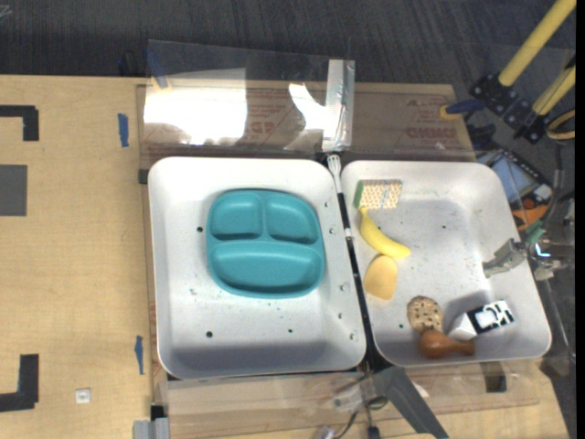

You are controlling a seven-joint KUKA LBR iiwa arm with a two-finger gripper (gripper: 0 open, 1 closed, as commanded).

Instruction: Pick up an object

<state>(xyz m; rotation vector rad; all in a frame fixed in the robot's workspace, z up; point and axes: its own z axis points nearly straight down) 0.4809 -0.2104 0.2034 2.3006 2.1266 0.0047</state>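
White plastic bins sit side by side; the left bin (pixel 174 273) holds a teal divided plate (pixel 265 242) lying flat; the right bin (pixel 457 199) gathers the candidate objects along its left and front: banana (pixel 382 240), yellow lemon-like fruit (pixel 382 277), cookie (pixel 424 313), brown drumstick-like piece (pixel 445 344), black-and-white block (pixel 491 317). Gripper (pixel 512 256) hangs at the right rim, apart from all; whether spread or closed, I cannot tell.

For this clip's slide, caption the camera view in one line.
Gripper at the right bin's right edge; banana, cookie and other items lie there, teal plate in the left bin.
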